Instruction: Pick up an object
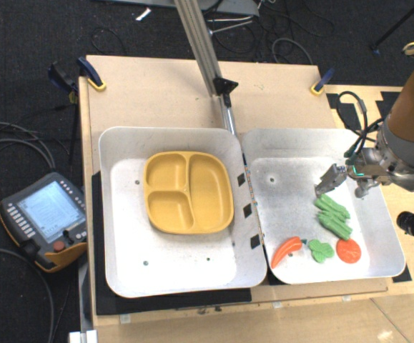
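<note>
Gripper over right bin, fingers spread, holding nothing. Green toy just below it. Yellow plate in left bin.

Two white bins sit side by side on the bench: the left bin holds a yellow divided plate near its middle, and the right bin has its toys gathered at the lower right. There lie a green pea pod, a small green piece, a red-orange tomato and an orange carrot. The gripper hangs just above the pea pod at the frame's right, with one grey finger slanting down towards the pod's upper end.
</note>
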{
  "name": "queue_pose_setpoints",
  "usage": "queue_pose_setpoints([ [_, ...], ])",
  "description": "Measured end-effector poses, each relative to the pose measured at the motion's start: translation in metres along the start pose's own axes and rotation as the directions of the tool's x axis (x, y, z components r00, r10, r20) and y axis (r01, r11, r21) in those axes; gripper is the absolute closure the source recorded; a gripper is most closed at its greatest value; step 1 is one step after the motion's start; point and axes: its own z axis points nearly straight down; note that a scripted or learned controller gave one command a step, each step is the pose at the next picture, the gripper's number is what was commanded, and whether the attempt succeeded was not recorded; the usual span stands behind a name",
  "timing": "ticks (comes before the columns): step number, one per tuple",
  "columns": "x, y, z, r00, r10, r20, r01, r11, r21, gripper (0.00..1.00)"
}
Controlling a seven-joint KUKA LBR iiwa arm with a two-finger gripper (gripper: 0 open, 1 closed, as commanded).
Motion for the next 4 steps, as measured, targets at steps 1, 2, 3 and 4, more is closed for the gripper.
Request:
queue_pose_setpoints([
  [1,0.000,0.000,0.000,1.000,0.001,0.000,-0.001,1.000,0.000,0.00],
  [2,0.001,0.010,0.053,1.000,0.001,0.000,-0.001,1.000,0.005,0.00],
  [3,0.003,0.011,0.117,1.000,0.002,-0.001,-0.002,1.000,0.006,0.00],
  [4,0.003,0.011,0.160,1.000,0.003,0.001,-0.003,1.000,-0.001,0.00],
])
